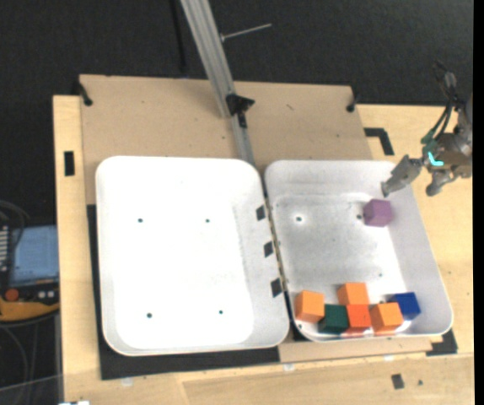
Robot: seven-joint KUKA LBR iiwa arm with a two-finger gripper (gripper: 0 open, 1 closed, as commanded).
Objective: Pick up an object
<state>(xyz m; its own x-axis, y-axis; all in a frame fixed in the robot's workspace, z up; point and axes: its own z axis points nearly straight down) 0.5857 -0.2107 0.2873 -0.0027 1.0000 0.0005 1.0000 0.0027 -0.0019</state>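
Observation:
My gripper [417, 181] hangs at the right bin's [326, 184] far right corner, open, with nothing between its fingers. A purple block [379, 213] lies alone on the bin floor just below and left of the gripper, apart from it. Along the near wall of the same bin sits a cluster of blocks: several orange ones [310, 305], a green one [335, 317] and a blue one [406, 304].
The left bin [124, 251] lies beside the right one, joined by small black clips [269, 247]. A slanted metal rail [217, 57] runs from the top of the view down to the bins' far edge. Cables and a blue device [35, 256] sit off the bench's left side.

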